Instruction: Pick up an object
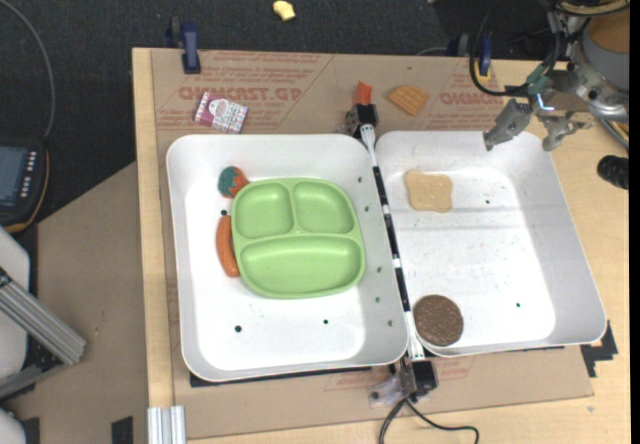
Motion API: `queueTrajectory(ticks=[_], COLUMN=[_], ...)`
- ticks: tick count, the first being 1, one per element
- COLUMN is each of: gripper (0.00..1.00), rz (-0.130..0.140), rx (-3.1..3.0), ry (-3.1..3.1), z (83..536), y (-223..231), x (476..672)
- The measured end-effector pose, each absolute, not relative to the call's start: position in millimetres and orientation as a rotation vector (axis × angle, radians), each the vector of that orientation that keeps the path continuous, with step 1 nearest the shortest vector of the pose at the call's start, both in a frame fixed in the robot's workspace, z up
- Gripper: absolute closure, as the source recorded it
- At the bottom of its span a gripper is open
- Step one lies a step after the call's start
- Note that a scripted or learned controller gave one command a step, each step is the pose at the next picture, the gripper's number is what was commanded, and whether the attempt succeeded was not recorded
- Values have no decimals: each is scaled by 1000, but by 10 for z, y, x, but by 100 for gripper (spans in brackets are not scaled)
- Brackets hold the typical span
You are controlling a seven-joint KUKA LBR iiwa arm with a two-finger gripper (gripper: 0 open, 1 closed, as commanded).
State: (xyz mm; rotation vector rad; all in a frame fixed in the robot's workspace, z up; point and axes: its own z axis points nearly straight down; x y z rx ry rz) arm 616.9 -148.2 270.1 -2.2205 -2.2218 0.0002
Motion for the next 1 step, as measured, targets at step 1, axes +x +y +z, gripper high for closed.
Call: queueTrajectory(ticks=[1], gripper=[0], rz=[8], rx=[-2211], ry=[-2218], z=[1688], y=[-1214], x=[6177])
